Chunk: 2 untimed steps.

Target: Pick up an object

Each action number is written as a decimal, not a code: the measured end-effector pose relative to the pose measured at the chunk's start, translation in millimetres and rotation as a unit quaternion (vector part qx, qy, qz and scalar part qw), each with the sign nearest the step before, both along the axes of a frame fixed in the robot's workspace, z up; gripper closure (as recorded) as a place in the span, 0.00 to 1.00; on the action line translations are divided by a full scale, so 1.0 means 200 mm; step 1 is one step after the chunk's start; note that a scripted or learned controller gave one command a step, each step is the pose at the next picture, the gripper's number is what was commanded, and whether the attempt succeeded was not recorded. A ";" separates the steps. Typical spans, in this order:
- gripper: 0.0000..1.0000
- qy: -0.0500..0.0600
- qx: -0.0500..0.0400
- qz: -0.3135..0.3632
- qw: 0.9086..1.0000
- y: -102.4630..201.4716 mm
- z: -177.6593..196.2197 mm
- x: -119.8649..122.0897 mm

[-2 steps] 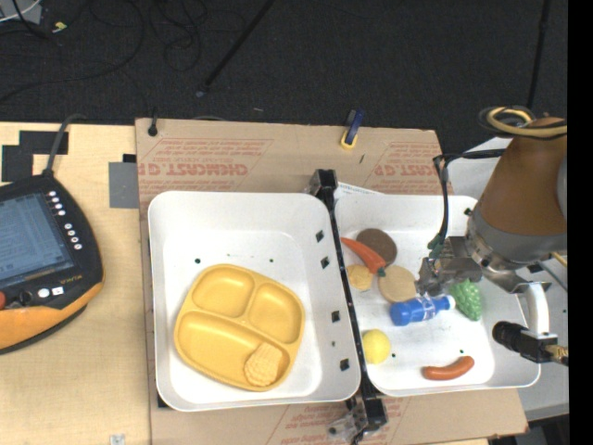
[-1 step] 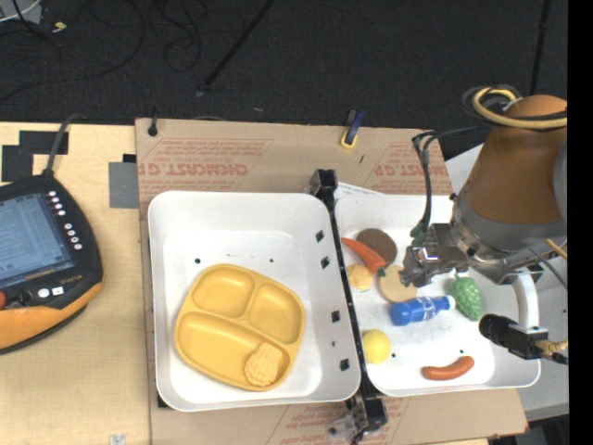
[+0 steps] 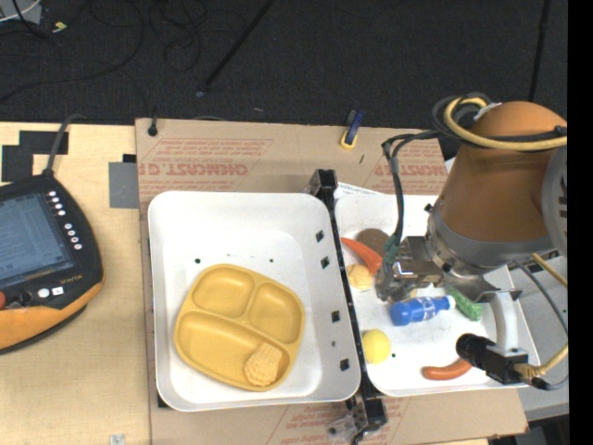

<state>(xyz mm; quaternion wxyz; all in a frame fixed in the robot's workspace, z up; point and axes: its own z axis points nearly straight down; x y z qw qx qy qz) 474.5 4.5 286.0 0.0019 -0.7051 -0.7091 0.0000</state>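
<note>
end effector (image 3: 400, 282) low over small blue plastic bottle (image 3: 420, 310), grip state unclear; round bottle may roll off toward yellow ball (image 3: 376, 345).

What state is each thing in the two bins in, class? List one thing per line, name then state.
yellow divided plate: lying flat in the left bin
corn cob: resting in a plate compartment
blue bottle: lying on its side in the right bin, under the arm
yellow ball: loose on the right bin floor
sausage: lying flat near the right bin's front edge
</note>
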 end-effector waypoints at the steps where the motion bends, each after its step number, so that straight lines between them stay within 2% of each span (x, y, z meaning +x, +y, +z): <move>1: 1.00 -0.003 -0.001 -0.001 1.000 0.16 0.38 0.01; 2: 1.00 0.001 -0.002 -0.005 1.000 -0.13 0.32 0.01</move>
